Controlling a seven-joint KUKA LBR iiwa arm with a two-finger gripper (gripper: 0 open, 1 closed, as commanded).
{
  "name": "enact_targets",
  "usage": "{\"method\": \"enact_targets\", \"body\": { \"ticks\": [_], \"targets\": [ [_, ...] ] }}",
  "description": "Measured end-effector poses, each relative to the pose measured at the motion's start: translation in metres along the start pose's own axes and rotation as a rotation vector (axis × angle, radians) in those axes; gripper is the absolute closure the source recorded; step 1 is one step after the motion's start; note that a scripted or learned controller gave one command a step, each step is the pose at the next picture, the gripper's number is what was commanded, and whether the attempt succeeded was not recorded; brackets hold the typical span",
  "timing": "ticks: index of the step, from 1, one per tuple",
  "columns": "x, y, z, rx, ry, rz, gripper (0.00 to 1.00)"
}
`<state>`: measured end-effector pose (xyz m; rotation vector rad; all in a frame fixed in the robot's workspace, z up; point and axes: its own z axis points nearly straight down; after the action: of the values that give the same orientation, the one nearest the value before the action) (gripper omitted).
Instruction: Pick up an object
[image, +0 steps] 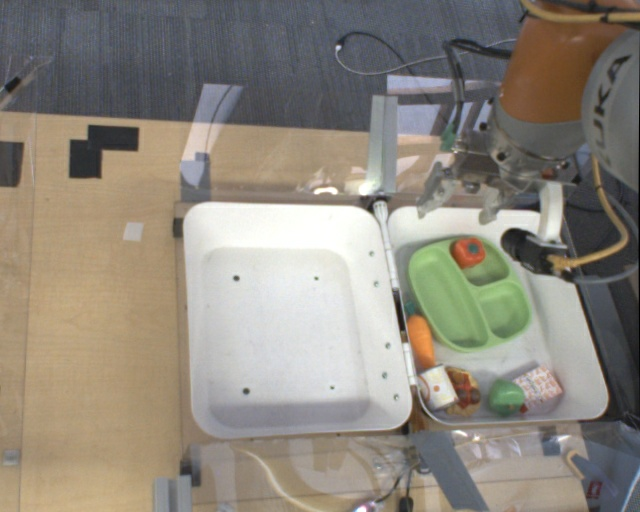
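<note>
My gripper (462, 202) hangs over the far edge of the right bin (590, 375), open, with nothing between its fingers. Just in front of it and lower lies a green divided tray (470, 300), with a small red and orange object (467, 252) in its far compartment. An orange carrot-like piece (422, 342) lies against the bin's left wall. Along the near wall sit a small white and red cup (437, 387), a brown crumpled item (464, 384), a green ball (506, 398) and a patterned packet (540, 384).
The left bin (290, 320) stands beside the right one, and they share a hinged divider (392, 290). A black cable (545, 258) hangs from the arm over the right bin's far right corner. Metal brackets (380, 140) stand behind the bins.
</note>
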<state>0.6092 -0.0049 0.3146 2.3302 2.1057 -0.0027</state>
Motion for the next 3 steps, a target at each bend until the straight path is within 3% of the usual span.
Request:
{"method": "enact_targets", "body": {
  "ticks": [1, 2, 3],
  "targets": [
    [0.082, -0.061, 0.069, 0.003, 0.0, 0.063, 0.0],
    [0.128, -0.03, 0.204, 0.003, 0.002, -0.248, 0.0],
    [0.239, 0.006, 0.127, -0.001, 0.002, -0.107, 0.0]
  ]
}}
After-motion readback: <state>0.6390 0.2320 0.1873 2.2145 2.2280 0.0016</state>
